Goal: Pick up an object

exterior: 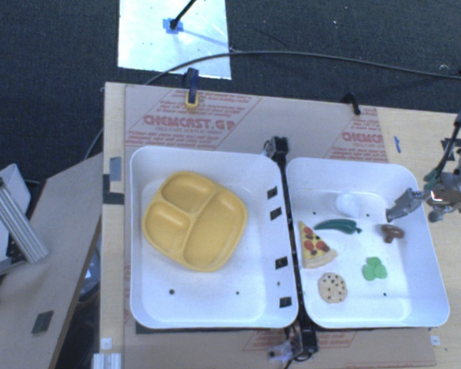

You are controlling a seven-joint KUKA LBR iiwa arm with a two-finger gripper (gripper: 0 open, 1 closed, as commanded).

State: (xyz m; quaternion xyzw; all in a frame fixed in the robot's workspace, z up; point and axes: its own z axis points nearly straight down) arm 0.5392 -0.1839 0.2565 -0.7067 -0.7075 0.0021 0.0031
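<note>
- Tray point(194, 230): yellow, three compartments, lying in the left bin point(155, 299). Well apart from the arm; poor first target, broad and flat.
- Divider between the bins, black clips along it. Keep the approach clear of this edge.
- Right bin point(432, 302) holds the small toy foods: pizza slice point(316, 244) near the divider, cookie point(332, 287) just below it, green chili pepper point(338, 225) above, white rounded piece point(347, 203) hard to read against the white floor.
- Green leafy piece point(375, 268) sits mid-bin; brown mushroom point(391, 232) further right, apart from its neighbours.
- Gripper point(411, 202) at the bin's upper right rim, above the mushroom's corner. Fingers blurred at this angle; open or closed, cannot tell. Nothing visible between them.
- Judgement: the mushroom looks the nearest candidate. Centre over it before descending, straddle its cap, and stay off the bin wall. Flat pieces like the cookie and pizza would likely slip.
</note>
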